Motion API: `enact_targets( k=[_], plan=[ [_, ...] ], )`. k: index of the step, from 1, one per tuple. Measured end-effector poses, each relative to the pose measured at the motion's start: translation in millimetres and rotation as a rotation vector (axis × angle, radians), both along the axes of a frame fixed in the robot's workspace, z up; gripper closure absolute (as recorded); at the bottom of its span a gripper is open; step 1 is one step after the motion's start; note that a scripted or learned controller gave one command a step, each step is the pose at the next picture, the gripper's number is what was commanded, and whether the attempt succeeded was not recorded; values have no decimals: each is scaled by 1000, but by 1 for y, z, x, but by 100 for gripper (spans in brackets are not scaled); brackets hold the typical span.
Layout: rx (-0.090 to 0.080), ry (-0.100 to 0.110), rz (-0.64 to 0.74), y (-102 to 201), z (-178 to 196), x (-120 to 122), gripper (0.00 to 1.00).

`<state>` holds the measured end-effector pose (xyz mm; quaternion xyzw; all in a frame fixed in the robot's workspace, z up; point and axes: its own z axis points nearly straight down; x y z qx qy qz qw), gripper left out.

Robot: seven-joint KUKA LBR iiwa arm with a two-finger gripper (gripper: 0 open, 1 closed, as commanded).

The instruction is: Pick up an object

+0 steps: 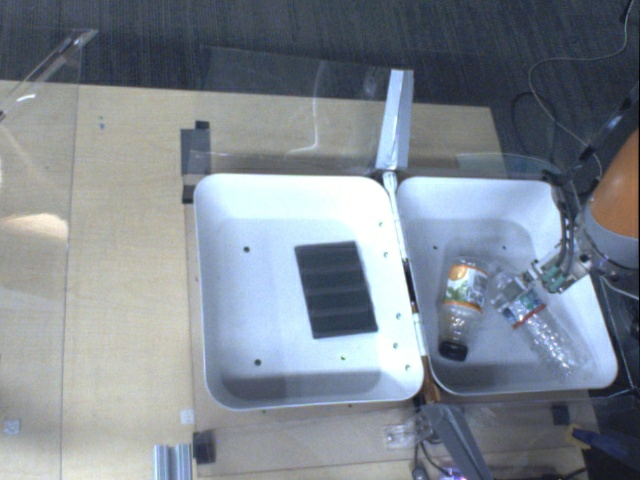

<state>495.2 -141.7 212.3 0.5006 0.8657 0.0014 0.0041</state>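
Two white bins sit side by side on the wooden table (110, 298). The left bin (230, 268) holds one dark ribbed rectangular pad (336, 288), lying flat near the middle and slightly angled. The right bin (440, 208) holds two bottles. A small clear bottle with an orange-and-green label (461, 306) lies on its side left of centre, its black cap pointing toward the bin's near edge. A second, clear crinkled plastic bottle (545, 330) lies at the right side, its body running down toward the near right corner.

The arm (612, 208) comes in from the right, its orange band above the right bin's far right wall. The hand (540, 286) is low inside the right bin, right at the upper end of the crinkled bottle, close to or touching it; can't tell contact for sure. Can't tell whether the hand is released or clenched; it's too small and blurred. Labelled bottle is just beside the hand, to its left, not touching it.
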Motion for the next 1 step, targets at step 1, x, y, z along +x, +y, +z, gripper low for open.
enact_targets(
  k=[1],
  plan=[
    [-8,-36,-47,0,-76,39,0]
  ],
)
